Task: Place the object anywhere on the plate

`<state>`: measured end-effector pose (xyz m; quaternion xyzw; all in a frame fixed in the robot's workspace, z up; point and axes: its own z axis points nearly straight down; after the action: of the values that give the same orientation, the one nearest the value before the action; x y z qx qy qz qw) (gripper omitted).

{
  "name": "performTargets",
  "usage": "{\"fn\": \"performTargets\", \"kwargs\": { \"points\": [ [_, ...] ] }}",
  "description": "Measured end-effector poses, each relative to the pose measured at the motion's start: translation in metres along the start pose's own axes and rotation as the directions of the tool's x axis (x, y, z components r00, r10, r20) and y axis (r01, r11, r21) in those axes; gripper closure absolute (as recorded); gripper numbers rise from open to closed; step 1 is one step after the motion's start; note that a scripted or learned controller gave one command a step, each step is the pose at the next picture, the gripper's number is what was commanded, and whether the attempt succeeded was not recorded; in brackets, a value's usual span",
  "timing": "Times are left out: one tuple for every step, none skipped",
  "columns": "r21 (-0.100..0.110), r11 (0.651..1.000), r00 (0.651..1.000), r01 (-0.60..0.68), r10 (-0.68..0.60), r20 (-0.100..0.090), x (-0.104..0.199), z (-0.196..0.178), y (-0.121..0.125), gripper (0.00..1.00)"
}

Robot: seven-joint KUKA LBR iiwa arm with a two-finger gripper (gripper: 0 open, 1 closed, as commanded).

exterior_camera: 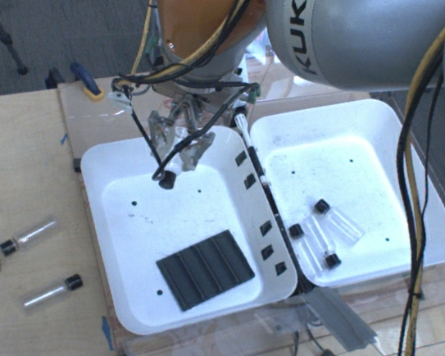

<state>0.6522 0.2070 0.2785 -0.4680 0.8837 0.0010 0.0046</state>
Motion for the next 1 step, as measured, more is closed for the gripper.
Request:
{"fn": "performTargets", "kwargs": {
  "points": [
    [-0.001,0.954,0.954,0.299,-0.299,0.0,0.0046,0.02,-0.0211,1.0]
  ]
}}
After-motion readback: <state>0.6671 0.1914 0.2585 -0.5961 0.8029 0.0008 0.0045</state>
